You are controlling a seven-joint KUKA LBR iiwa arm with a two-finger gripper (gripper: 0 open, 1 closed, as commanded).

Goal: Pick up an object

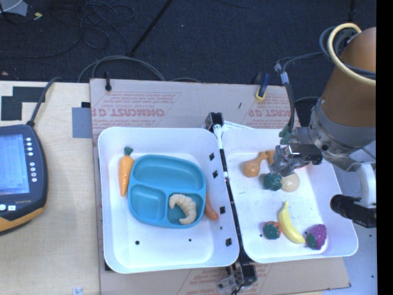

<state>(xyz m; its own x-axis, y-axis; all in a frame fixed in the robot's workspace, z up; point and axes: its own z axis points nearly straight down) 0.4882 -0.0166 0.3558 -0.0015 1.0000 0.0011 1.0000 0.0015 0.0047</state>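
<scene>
The tool (pixel 281 165) is down in the right bin (pixel 344 241), sitting right over a dark green lump (pixel 272 181) that's just beside a pale round thing (pixel 290 182). Honestly can't tell if it's apart or clamped, the metal bits blur together from this angle, and I can't tell if it's actually touching the green lump either. An orange-tan piece (pixel 253 166) lies just left of it, close to the divider between the bins. Lower in that bin there's a banana (pixel 291 225), a small red and green item (pixel 271 230) touching its left side, and a purple one (pixel 317 235) near the front right corner. Most open floor in that bin is the front left and the middle strip. The left bin (pixel 116 226) has a blue tray (pixel 153 171) with a shrimp (pixel 186 206) in its lower right compartment, a carrot (pixel 125 171) just left of the tray, and something orange (pixel 210 211) poking out at its right edge. The arm (pixel 353 91) comes in from the right, wrist angled down and left over the bin's back half.
</scene>
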